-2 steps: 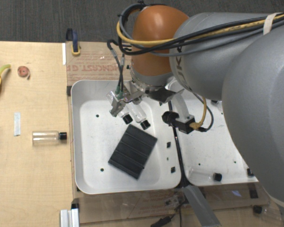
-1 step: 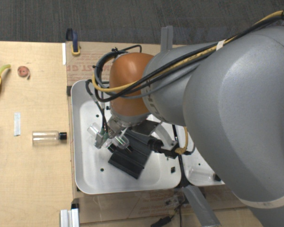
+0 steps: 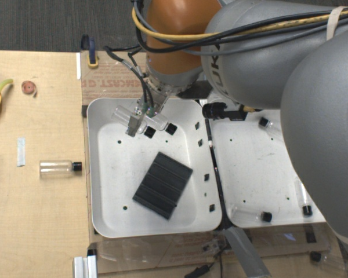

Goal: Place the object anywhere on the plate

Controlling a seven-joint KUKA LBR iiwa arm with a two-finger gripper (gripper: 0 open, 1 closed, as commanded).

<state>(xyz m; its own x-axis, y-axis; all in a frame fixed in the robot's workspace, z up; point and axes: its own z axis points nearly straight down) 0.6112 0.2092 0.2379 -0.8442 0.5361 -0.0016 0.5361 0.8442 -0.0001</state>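
The pincer (image 3: 140, 122) hangs over the left bin (image 3: 104, 155) above a black ridged plate (image 3: 162, 185).

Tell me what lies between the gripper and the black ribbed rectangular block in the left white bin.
In the camera view, nothing but bare white bin floor lies between the gripper and the black ribbed rectangular block; they are apart.

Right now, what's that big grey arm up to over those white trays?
The grey arm reaches in from the right and hangs its claw over the far end of the left tray. A flat black ribbed slab lies slantwise in the middle of that tray, apart from the claw and untouched. The right tray holds only small dark bits. A clear little bottle lies on the wooden bench beside the trays.
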